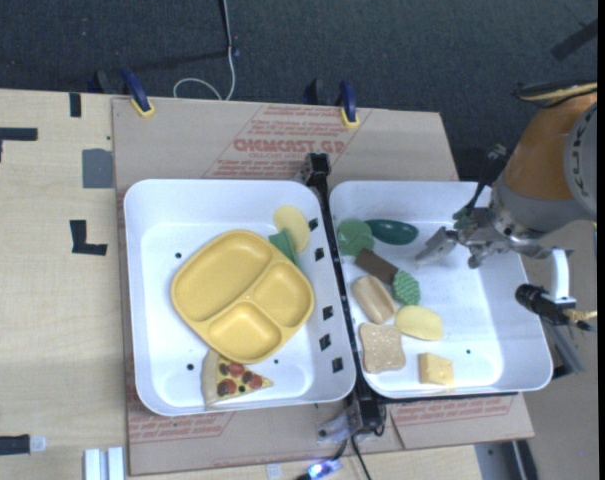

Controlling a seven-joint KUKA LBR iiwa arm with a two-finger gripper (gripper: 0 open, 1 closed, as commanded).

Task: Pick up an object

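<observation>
My gripper (455, 252) hovers over the upper right part of the right bin (482, 368), open, with nothing between its fingers. To its left lie a dark teal oval (392, 231), a green leafy piece (354, 234) and a brown bar (375, 265). Below those are a green ridged piece (407, 288), a hot dog bun (372, 298), a yellow lemon-like piece (419, 322), a bread slice (382, 348) and a cheese wedge (435, 369). The gripper touches none of them.
The left bin (147, 268) holds a yellow divided plate (244, 293), a pizza slice (232, 378), a pale yellow piece (294, 226) and a small green piece (282, 243). A black divider (332, 288) runs between the bins. The arm's grey and orange body (552, 168) stands at the right.
</observation>
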